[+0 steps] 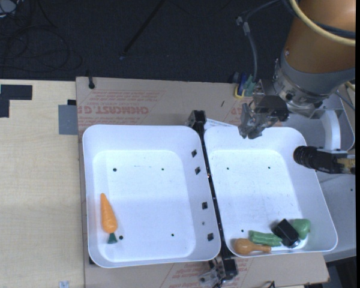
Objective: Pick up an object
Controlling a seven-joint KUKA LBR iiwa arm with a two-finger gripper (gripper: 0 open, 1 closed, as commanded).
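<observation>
An orange toy carrot (108,215) with a green stem lies near the left wall of the left bin (141,135). In the front corner of the right bin (315,185) lie a black block (285,232), a green toy (301,226), a green pod-shaped piece (264,239) and a tan pear-shaped toy (249,246). My gripper (250,129) hangs over the far rim of the right bin, well above and behind that cluster. Nothing shows between its fingertips.
A black divider with clips (205,179) joins the two bins. Brown cardboard (144,101) lies under them. A black cylinder (315,158) juts in at the right bin's right rim. Cables trail over the dark floor behind the bench.
</observation>
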